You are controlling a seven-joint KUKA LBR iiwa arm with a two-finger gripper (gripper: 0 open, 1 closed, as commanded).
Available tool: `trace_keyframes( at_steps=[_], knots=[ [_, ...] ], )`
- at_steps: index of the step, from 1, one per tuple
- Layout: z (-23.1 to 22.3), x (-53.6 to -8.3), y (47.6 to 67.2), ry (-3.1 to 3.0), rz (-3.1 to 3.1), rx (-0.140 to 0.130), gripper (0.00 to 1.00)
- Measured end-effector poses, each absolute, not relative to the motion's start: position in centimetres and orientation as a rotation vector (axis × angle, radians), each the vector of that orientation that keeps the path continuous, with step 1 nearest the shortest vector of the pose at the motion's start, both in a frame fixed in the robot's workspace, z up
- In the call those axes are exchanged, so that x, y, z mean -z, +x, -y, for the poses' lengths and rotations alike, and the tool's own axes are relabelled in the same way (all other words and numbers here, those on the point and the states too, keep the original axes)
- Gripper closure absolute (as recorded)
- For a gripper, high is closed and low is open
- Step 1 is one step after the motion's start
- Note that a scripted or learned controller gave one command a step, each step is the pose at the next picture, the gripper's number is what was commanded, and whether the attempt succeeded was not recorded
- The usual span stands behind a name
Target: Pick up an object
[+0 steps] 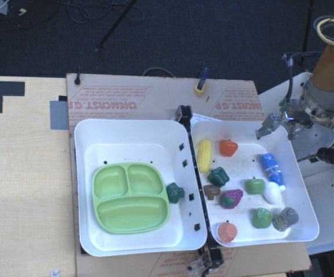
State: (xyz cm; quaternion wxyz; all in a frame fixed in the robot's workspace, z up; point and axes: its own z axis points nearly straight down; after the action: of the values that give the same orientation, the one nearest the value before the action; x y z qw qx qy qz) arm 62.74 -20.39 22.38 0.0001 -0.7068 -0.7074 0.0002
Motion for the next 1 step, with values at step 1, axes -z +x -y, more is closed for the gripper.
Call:
trace_keyframes(
  at_steps=[1],
  knots=[
    [19.74,-17.83,62.90,-2.216,2.220,-0.004,0.00]
  ],
)
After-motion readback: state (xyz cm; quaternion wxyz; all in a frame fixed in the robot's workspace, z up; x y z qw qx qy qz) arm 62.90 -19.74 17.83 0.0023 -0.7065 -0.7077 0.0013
